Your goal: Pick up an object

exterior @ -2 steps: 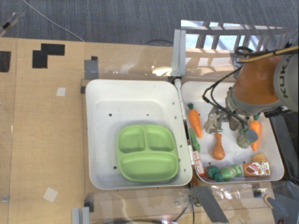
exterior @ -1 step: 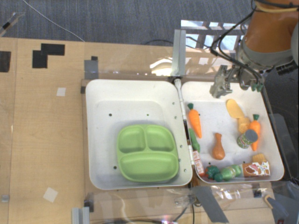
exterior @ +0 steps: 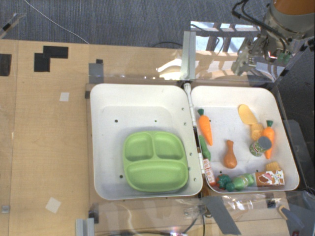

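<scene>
My gripper (exterior: pixel 258 58) hangs above the bench just beyond the far rim of the right bin (exterior: pixel 231 100), apart from every object. Inside that bin lie an orange carrot (exterior: pixel 204 128) near the left wall, a brown drumstick (exterior: pixel 230 154) in the middle, and a yellow piece (exterior: pixel 247 114) toward the far right. A second carrot (exterior: pixel 268 134) and a small can (exterior: pixel 259 146) rest by the right wall. Along the near wall sit a juice box (exterior: pixel 269 179) and green vegetables (exterior: pixel 236 182).
The left bin (exterior: pixel 110 107) holds a green divided plate (exterior: pixel 155 160) in its near half. A metal post (exterior: pixel 187 58) stands behind the seam between the bins. A green pickle (exterior: pixel 204 150) and a small packet (exterior: pixel 208 171) lie along the right bin's left wall.
</scene>
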Available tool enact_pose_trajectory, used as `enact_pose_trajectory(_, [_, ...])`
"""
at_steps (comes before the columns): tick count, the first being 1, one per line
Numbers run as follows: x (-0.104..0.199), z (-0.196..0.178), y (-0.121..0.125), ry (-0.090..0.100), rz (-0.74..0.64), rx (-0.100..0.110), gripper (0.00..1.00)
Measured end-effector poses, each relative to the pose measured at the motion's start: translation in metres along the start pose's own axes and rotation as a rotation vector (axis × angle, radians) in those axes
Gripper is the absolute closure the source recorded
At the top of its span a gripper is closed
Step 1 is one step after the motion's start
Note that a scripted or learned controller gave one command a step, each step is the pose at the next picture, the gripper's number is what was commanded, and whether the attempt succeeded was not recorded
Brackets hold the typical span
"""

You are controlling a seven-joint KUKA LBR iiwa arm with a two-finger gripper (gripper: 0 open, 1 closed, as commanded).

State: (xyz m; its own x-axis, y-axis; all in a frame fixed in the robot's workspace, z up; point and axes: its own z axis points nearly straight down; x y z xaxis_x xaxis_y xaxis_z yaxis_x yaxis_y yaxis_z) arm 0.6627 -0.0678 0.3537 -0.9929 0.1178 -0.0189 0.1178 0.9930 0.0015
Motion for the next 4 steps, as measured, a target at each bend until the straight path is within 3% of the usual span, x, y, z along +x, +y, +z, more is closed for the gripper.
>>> enact_pose_trajectory(4, [-0.007, -0.053, 0.005, -0.043, -0.012, -0.004, 1.00])
